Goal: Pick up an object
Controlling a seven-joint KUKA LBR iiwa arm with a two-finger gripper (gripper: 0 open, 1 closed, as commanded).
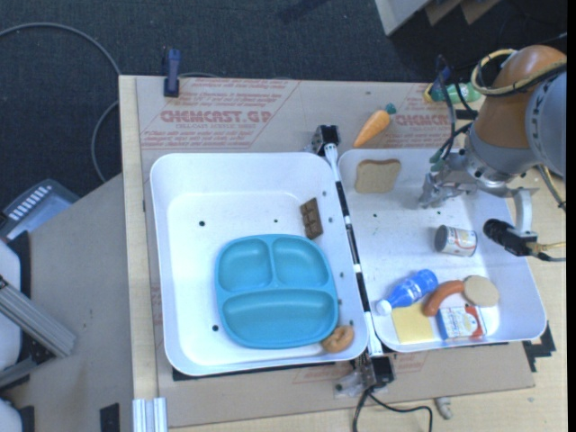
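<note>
Left bin: blue tray, brown block, a pastry at the near rim. Right bin: bread, can, bottle, sausage, cheese slice, small packet. Carrot lies outside on the bench. Gripper hangs over the right bin's far end, between bread and can; nothing seen between its fingers, and their spread I cannot tell. Judgement: pick not yet made; descent, grasp and lift all remain.

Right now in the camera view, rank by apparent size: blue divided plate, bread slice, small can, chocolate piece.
1. blue divided plate, by far the largest
2. bread slice
3. small can
4. chocolate piece, though close to the can, so that order is unsure
</note>
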